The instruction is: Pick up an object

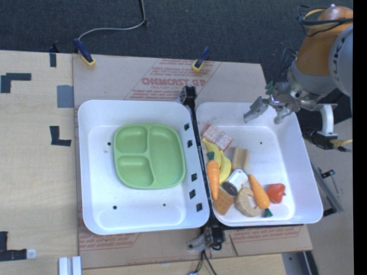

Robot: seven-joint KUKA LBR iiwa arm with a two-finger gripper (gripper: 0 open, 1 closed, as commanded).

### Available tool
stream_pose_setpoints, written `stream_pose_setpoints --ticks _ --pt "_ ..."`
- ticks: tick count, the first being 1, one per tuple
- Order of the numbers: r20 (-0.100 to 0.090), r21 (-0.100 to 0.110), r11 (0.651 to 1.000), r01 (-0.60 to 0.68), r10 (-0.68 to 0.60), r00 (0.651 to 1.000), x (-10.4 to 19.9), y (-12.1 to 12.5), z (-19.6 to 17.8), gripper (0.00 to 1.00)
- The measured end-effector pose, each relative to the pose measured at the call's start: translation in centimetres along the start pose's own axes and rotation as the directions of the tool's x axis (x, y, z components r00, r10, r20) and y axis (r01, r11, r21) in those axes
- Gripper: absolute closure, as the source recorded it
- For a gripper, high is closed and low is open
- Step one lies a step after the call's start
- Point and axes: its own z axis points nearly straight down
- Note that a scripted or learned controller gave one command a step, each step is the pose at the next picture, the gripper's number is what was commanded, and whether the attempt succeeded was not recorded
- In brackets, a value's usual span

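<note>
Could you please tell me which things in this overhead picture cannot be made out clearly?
- Small can, camera view: too small to read; toy carrots partly cover it.
- Banana, camera view: mostly hidden under neighbouring toys.
- Gripper, camera view: blurred, so its state is unclear.
- Arm, camera view: cut off by the right edge.

Toy food crowds the right bin's (pixel 298 153) left half, carrots (pixel 213 179) and banana (pixel 221 159) tight together; its right floor lies open, gripper (pixel 268 112) spread over the far rim.

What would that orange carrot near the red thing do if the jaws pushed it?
The carrot looks smooth and tapered, so it would probably roll or swing round rather than slide straight. It seems rigid, likely a light toy. It leans on neighbouring pieces, so a push may shift those too.
</note>
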Motion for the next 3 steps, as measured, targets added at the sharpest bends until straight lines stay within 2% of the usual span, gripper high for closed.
stream_pose_setpoints --ticks 1,2,3 --pt "-0.001 0.003 1.000 0.000 0.000 1.000 3.2 -5.5 7.7 0.00" --pt "0.001 -0.002 1.000 -0.002 0.002 1.000 -1.1 -11.3 12.3 0.00" --pt "0.013 -0.012 1.000 -0.005 0.005 1.000 4.0 -6.1 12.1 0.00"
